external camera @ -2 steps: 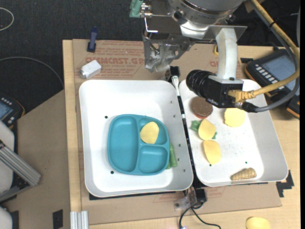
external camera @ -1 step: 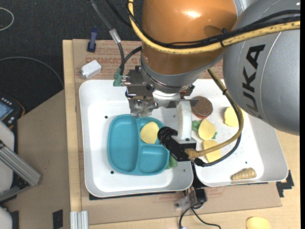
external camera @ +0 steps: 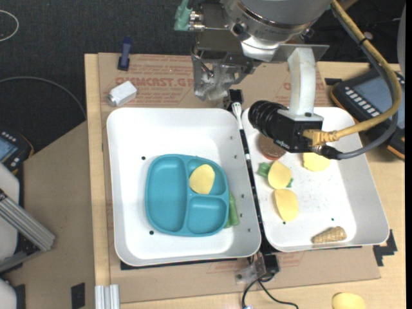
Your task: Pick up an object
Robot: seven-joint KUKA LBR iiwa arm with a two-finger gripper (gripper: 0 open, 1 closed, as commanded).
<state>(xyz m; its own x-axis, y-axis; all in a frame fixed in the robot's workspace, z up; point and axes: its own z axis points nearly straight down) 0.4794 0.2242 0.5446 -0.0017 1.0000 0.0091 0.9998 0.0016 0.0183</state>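
Observation:
My gripper hangs above the back rim of the left bin, near the divider between the two bins. A blue divided tray lies in the left bin, with a yellow oval piece in its upper right compartment. Three more yellow pieces lie in the right bin: the first yellow piece, the second yellow piece and the third yellow piece. With them are a green scrap, a brown round thing and a tan cone. None of these objects is near the gripper.
A black cylindrical device on a white bracket, with a yellow cable, hangs over the back of the right bin. A thin green strip lies beside the blue tray. A small white block and a blue clip sit on the cardboard behind the bins.

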